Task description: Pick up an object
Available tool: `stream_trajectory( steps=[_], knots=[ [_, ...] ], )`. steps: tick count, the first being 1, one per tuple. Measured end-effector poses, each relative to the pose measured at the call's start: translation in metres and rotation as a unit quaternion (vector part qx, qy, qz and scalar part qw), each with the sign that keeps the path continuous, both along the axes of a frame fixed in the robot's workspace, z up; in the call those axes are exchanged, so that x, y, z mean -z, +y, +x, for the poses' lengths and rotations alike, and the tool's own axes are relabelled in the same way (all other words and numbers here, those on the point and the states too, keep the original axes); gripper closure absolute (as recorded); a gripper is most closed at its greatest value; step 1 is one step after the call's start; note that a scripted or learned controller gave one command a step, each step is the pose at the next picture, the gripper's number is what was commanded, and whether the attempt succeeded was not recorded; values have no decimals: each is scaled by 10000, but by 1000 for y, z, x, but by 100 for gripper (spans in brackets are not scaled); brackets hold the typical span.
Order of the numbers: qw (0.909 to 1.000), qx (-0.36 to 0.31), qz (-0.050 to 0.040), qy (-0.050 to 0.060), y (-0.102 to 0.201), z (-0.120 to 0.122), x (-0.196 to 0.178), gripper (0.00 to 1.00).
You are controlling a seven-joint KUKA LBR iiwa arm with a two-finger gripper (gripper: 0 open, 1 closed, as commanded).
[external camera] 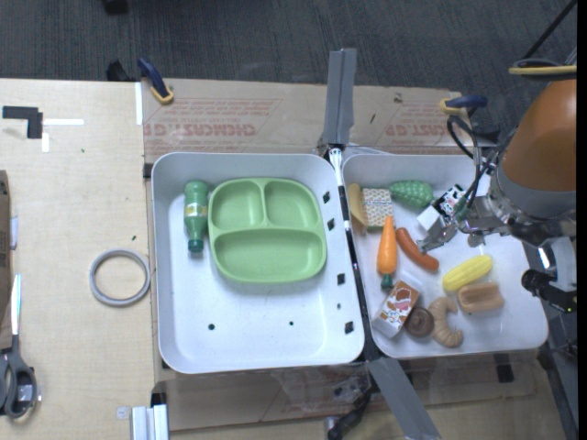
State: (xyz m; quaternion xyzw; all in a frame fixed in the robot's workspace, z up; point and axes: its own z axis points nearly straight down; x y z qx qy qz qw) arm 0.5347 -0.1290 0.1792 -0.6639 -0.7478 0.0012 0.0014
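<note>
The right bin (514, 333) holds several toy foods: a carrot (387, 246), a red sausage (416, 250), a yellow corn cob (467, 270), a green leafy vegetable (411, 192), a sandwich cracker (376, 207), a hot dog bun (481, 297), a small carton (396, 308), a brown mushroom (420, 322) and a tan peanut shape (445, 324). My gripper (438, 235) hangs low in this bin, just right of the sausage and above the corn, its fingers slightly apart with nothing between them.
The left bin (248, 328) holds a green divided plate (268, 230) and a green bottle (195, 214). On the bench to the left lie a grey tape ring (120, 276) and scissors (18, 374). A metal divider (339, 99) stands between the bins.
</note>
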Motion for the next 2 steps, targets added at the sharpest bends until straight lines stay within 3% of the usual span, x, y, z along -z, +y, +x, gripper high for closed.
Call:
stream_trajectory(
  steps=[1, 2],
  knots=[
    [9965, -837, 5, -21, 29, -25, 85, 0],
    [9988, -493, -2, -12, 26, 35, 88, 0]
  ],
)
